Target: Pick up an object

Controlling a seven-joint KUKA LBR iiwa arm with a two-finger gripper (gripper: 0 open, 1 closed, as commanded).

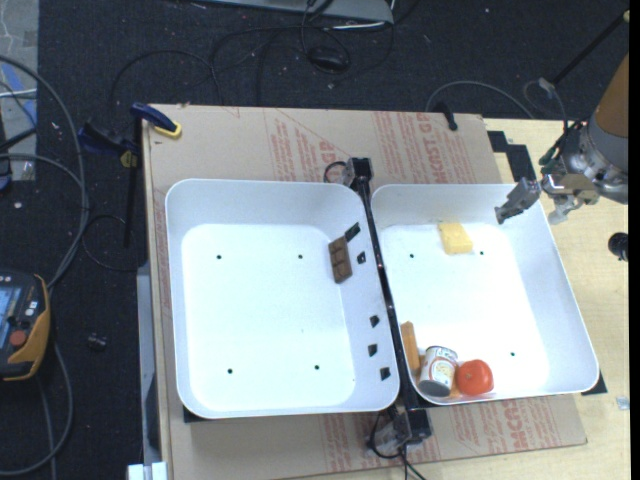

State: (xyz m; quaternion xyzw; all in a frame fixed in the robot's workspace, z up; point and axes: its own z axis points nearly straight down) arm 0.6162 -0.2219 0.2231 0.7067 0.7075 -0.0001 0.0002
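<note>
- Camera view, bench: two shallow white plastic bins lie side by side on a tan cardboard sheet (300, 138) printed with red lettering; the print is mirrored or inverted and too faint to read.
- Left white bin (200, 218): a small dark-brown rectangular block (341, 261) rests near the bin's right wall, tilted slightly.
- Right white bin (560, 298): a pale-yellow squarish block (456, 237) lies in the upper part of the floor, well apart from the other contents.
- Lower-left corner of the right bin: a small white cylindrical can with a printed label (436, 368) lies on its side, the label too small to read; a round red-orange ball (475, 376) sits just beside it; a thin orange stick (410, 345) lies along the bin's left wall.
- Grey two-finger gripper (535, 200): it hangs over the upper-right rim of the right bin, near the yellow block but apart from it. One dark finger (517, 201) points left; nothing is seen between the fingers, and whether they are apart or together cannot be told.
</note>
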